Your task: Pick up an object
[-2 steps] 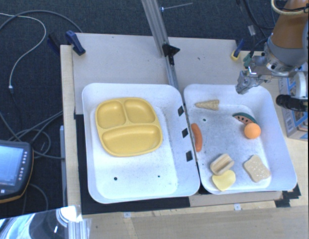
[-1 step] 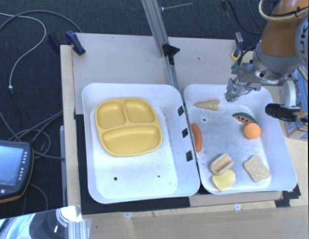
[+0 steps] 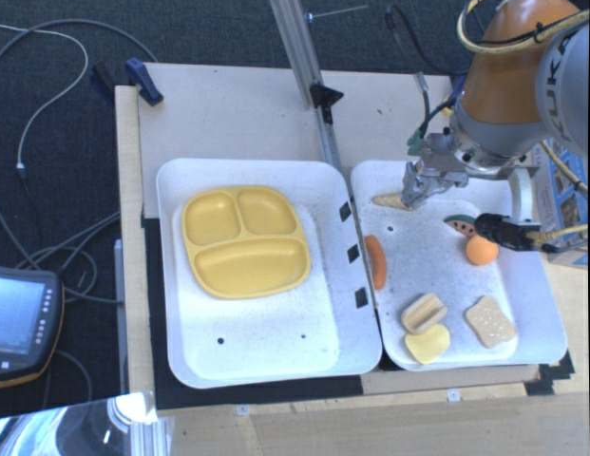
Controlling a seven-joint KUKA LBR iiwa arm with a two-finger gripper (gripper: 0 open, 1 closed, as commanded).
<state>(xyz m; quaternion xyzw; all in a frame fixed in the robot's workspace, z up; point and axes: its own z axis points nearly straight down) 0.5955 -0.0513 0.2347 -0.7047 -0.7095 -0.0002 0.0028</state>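
One arm over right bin [image 3: 523,350] | tool [image 3: 415,187] low at bin's far-left corner, touching or just above tan piece [image 3: 388,199] | grip state: cannot tell | advice: centre over the piece, descend straight, clear the bin wall | sausage [image 3: 375,260] near

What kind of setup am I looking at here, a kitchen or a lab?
Most likely a robot lab bench: two white bins on a board, loose cables on dark carpet, and toy food such as a carrot for picking practice.
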